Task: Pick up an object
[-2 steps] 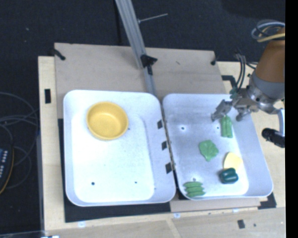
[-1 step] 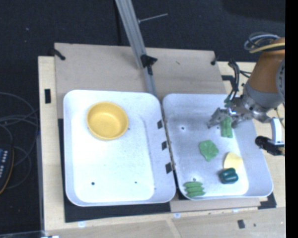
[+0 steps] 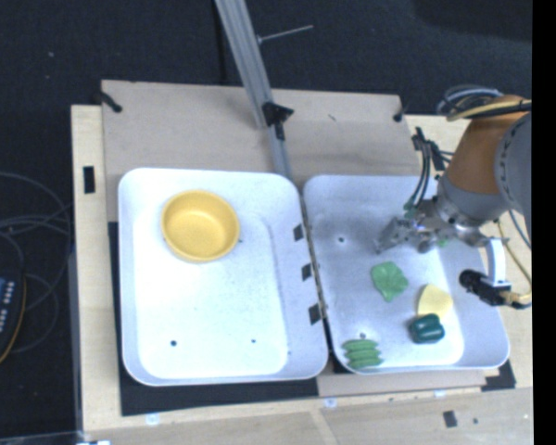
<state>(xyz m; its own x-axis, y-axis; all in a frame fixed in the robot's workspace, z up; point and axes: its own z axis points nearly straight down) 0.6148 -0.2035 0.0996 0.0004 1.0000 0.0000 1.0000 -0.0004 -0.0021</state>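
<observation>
Hand (image 3: 396, 235) above the right bin (image 3: 352, 213), grip unreadable, near a crumpled pale-green object (image 3: 388, 280).

Even overhead light fell bright on the two shallow white plastic bins (image 3: 213, 276), which looked nearly washed out. Shadows were faint. The dark surround was dim, and the whole frame slightly soft.

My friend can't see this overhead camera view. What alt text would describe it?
A grey robot arm's gripper hovers in the right white bin, above a light green piece, a yellow piece, and two dark green ones. The left bin holds a yellow bowl.
</observation>
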